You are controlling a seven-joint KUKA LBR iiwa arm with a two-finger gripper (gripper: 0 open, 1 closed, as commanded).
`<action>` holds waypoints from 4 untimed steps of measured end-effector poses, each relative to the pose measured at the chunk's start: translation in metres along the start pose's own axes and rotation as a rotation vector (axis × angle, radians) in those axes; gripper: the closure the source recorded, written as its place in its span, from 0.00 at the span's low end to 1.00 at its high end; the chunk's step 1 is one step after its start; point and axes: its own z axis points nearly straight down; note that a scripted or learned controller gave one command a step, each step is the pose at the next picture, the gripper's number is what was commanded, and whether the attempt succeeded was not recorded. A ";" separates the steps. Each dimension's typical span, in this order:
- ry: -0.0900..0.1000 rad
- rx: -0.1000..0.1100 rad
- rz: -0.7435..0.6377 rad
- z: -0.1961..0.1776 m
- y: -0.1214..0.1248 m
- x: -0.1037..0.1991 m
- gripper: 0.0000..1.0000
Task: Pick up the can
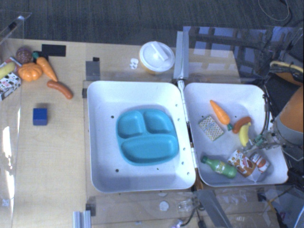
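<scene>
Since the gripper hangs just above the can, its finger state unclear to me, it should descend straight and centred.

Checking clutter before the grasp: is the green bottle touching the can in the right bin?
Touching. In the camera view the green bottle's base end butts against the can lying beside it, with no white bin floor showing between them.
</scene>
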 end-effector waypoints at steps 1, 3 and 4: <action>0.010 0.020 0.186 -0.104 0.006 0.048 1.00; 0.006 0.024 0.583 -0.149 0.021 0.118 1.00; 0.003 0.028 0.743 -0.158 0.024 0.133 1.00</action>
